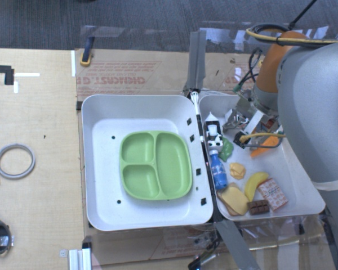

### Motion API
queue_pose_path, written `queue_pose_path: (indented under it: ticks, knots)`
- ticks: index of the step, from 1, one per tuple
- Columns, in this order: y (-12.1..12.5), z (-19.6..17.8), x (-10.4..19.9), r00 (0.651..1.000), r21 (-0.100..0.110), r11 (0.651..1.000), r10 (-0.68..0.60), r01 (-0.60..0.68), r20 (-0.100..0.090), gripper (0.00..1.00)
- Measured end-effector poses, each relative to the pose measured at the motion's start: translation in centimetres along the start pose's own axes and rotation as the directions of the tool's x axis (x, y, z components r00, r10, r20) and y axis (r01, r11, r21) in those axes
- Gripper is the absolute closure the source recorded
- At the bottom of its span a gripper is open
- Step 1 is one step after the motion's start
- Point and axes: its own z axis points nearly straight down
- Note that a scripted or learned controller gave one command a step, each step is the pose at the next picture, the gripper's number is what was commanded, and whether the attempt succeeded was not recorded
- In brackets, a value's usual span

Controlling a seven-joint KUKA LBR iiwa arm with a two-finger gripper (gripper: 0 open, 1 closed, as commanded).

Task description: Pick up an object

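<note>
Grey carpet beyond; tan surface (pixel 34 207) bearing two white bins. Left bin (pixel 96 151): green divided plate (pixel 156 165) at centre. Right bin (pixel 296 176): loose objects toward 6 o'clock and along the left wall.

Arm (pixel 312 106) entering from 3 o'clock, pincer (pixel 245 125) low in the upper part of the right bin, near 12 o'clock of that bin. Pincer opening: cannot tell, wrist and cabling in the way. Nothing visibly held.

Candidate objects, by clock direction from the pincer:
- Orange piece (pixel 265 146): 4 o'clock, just beside.
- Green piece (pixel 225 149): 7 o'clock, near.
- Blue bottle (pixel 217 170): 7 o'clock, farther, lying along the left wall.
- Small yellow lump (pixel 237 170): 6 o'clock.
- Banana (pixel 254 184), red packet (pixel 272 194), tan wedge (pixel 232 198), brown block (pixel 258 207): 6 o'clock, well apart, clustered and partly touching.

Recommended procedure, as judged: select the nearest isolated object, probably the orange piece. Centre above it, align across the narrow dimension, descend vertically, close only once both sides are straddled. Avoid the crowded cluster and the bin wall, where contact with neighbours risks a failed grasp. Verify hold before lifting.
</note>
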Motion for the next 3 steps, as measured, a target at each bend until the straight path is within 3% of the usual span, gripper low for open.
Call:
queue_pose_path:
  ticks: [1, 2, 3]
  knots:
    - [0.4, -1.2, 0.2, 1.000, -0.031, 1.000, -0.002, 0.002, -0.010, 1.00]
    - [-2.8, -10.6, 3.6, 0.935, -0.051, 0.934, 0.350, -0.352, -0.047, 1.00]
    - [-2.8, -10.5, 3.6, 0.935, -0.050, 0.934, 0.351, -0.353, -0.046, 0.00]
